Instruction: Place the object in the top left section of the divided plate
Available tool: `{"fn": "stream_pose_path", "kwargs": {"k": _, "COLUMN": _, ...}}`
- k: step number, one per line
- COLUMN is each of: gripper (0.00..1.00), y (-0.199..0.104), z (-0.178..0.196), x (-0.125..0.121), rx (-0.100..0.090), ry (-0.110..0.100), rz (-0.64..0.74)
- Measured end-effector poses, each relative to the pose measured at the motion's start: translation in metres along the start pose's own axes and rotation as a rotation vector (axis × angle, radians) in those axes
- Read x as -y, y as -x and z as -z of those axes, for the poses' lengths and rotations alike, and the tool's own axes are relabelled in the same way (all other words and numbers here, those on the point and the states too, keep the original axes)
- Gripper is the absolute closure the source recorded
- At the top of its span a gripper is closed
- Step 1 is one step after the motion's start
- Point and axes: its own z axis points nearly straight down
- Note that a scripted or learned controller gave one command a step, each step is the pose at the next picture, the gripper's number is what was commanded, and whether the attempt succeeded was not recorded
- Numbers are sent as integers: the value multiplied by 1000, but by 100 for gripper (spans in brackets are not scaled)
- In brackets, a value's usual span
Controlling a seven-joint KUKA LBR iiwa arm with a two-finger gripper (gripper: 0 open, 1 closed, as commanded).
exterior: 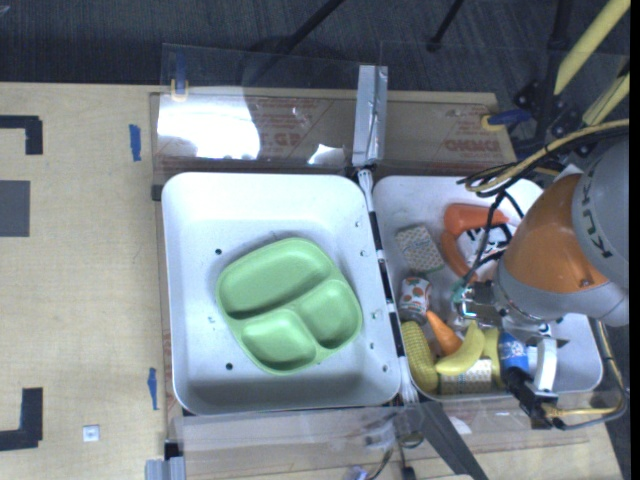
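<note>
One glossy green divided plate [289, 304], rounded, three sections, open bin floor around it; my hand [478, 320] over cluttered right bin [585, 368], grip state unclear

Two shallow white plastic bins sit side by side on a pale wooden bench [70, 298] — the left bin [190, 228] and the right bin [400, 203]. A clear plastic panel [260, 118] stands along the far side behind them, catching glare. Black angular markings [25, 133] are printed at the bench's left edge, with small blue tape strips [134, 140] near the left bin. Beyond the bench lies dark blue carpet [200, 8], crossed by black stand legs [460, 3].
</note>
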Motion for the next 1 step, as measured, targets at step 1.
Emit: {"fn": "stream_pose_path", "kwargs": {"k": 1, "gripper": 100, "y": 0, "z": 0, "x": 0, "rx": 0, "ry": 0, "rz": -7}}
